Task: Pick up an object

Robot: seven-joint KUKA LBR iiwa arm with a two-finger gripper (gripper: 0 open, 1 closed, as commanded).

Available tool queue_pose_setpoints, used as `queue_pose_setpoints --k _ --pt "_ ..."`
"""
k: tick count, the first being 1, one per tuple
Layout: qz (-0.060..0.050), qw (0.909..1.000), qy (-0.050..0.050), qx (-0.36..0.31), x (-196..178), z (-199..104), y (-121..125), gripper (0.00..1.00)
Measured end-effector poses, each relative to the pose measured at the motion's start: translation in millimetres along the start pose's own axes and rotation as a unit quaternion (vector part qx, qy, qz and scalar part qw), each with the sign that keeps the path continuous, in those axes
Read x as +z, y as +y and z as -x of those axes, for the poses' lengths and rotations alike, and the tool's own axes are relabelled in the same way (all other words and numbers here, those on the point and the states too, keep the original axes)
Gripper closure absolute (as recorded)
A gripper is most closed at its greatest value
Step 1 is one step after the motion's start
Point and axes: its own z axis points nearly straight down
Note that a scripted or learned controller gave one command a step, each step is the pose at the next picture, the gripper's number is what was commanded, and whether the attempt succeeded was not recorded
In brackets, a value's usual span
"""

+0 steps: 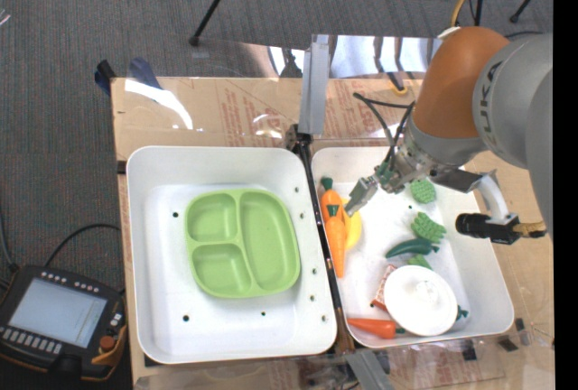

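The right bin holds several toy foods. A large orange carrot with a green top lies along its left wall, and a yellow piece rests against it. My gripper hangs low over the bin's upper left part, tip pointing down-left, just above the yellow piece and the carrot's top. Nothing shows in its grasp. Two knobbly light-green pieces lie to its right, with a dark green vegetable below them.
A white round dish sits upside down at the right bin's front, over a small orange carrot. The left bin contains a green divided plate. A pendant lies at the bottom left.
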Motion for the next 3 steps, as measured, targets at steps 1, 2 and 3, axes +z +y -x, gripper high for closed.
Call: queue_pose_setpoints --k 1,2,3 --pt "-0.005 0.9997 0.002 0.022 87.8 24.9 -29.1 0.00" --pt "-0.001 0.9998 0.001 0.018 73.9 24.6 -25.8 1.00" --pt "-0.002 0.9950 0.002 0.100 101.7 -17.6 -119.2 1.00"
